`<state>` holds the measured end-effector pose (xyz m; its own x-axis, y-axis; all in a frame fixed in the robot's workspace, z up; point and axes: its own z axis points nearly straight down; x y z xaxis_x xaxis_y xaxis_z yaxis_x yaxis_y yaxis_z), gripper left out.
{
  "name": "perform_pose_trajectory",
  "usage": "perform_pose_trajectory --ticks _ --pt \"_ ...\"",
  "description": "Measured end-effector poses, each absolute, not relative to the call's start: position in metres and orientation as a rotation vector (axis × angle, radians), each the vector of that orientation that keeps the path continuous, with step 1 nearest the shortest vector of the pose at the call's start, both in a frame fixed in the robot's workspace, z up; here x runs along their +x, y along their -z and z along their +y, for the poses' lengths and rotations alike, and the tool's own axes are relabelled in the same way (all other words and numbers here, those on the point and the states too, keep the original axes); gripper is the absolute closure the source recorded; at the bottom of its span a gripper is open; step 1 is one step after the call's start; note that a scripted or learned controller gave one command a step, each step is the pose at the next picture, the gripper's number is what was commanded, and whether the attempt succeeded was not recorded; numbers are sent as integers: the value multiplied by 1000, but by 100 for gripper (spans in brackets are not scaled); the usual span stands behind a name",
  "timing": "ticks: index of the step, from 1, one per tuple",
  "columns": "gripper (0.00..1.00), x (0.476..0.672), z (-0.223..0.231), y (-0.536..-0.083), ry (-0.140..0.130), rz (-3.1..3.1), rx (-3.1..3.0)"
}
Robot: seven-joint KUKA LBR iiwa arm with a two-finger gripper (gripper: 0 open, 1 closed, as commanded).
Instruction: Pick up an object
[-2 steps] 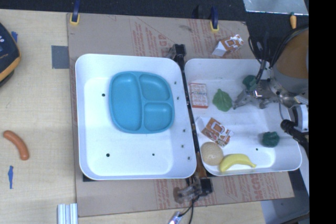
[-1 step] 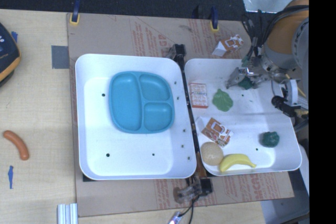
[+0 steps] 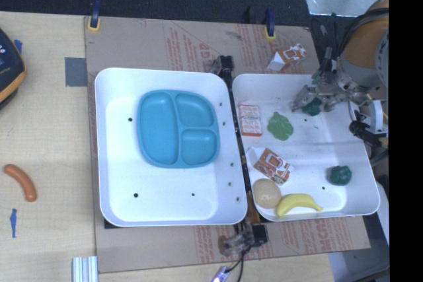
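My gripper (image 3: 310, 102) hangs low over the far right part of the right bin (image 3: 360, 208), reaching in from the right. A small dark green bit (image 3: 312, 107) shows right at its tip; I cannot tell whether it is held. In the same bin lie a light green leafy piece (image 3: 280, 125), a small red and white box (image 3: 250, 119), an orange and white packet (image 3: 273, 166), a dark green lump (image 3: 340, 175), a yellow banana (image 3: 297, 205) and a beige round item (image 3: 266, 193).
The left bin (image 3: 112, 208) holds a blue divided plate (image 3: 178, 127). Another orange and white packet (image 3: 288, 57) lies on the cardboard behind the right bin. A sausage (image 3: 21, 182) and a dark device (image 3: 8, 66) sit on the bench at the far left.
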<state>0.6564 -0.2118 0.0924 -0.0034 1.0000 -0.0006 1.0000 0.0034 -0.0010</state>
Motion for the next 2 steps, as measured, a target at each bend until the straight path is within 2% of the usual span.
perform_pose_trajectory --ticks 1,2 --pt "100 657 -212 -103 -3 -2231 -2213" --pt "100 657 -117 -141 -2 -2227 -2212"
